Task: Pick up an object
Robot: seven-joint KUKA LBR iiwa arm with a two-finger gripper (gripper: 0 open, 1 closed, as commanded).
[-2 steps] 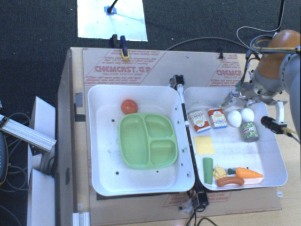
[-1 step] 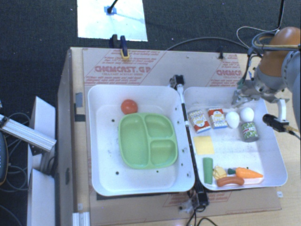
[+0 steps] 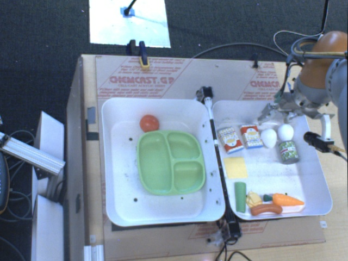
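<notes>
We take the green three-compartment plastic plate [image 3: 171, 162] as our landmark; it lies in the left white bin [image 3: 117, 145] on the worktop [image 3: 163, 75]. Just beyond its far left corner sits a round red tomato-like ball [image 3: 149, 123], close to the plate's rim or touching it.

To the plate's right, across the divider, the right white bin [image 3: 315, 173] holds the likely candidates. Nearest the plate are a small red-and-white carton [image 3: 229, 138], a flat yellow square slice [image 3: 236, 167] and a short green stick [image 3: 240, 196]. Farther right come a second small red carton [image 3: 251, 135], a yellow-and-red toy food piece [image 3: 260, 204], two white eggs [image 3: 269, 138] [image 3: 285, 131], a small greenish jar with a pale lid [image 3: 289, 151] and an orange carrot [image 3: 287, 200].

Farthest right of the plate, the end effector [image 3: 274, 112] hovers at the far edge of the right bin, just beyond the eggs. We cannot tell how far open it is, and we see nothing held in it.

We judge that the task is in its approach step, with nothing lifted yet. The next move calls for picking one target, probably an egg or the carton beside it, centring above it and descending without nudging the tightly packed neighbours.
</notes>
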